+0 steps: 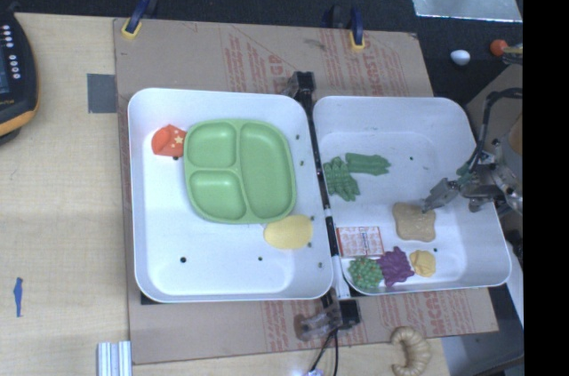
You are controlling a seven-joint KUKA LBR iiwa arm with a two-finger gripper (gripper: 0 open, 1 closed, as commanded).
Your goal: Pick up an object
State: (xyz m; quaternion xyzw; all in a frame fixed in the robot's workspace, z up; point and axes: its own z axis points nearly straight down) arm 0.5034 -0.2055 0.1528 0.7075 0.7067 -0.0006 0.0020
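Gripper (442, 195) sits low in right bin (400, 112), fingertip just right of tan cookie (414, 222), touching or nearly so; looks lined up for grab. Claw apart or together: cannot tell, too small. Nothing seen held. Green leaves (353, 170) left of cookie, well apart.

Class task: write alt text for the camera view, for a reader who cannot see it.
A robot gripper reaches from the right into the right bin, just above a tan piece. The left bin holds a green divided plate.
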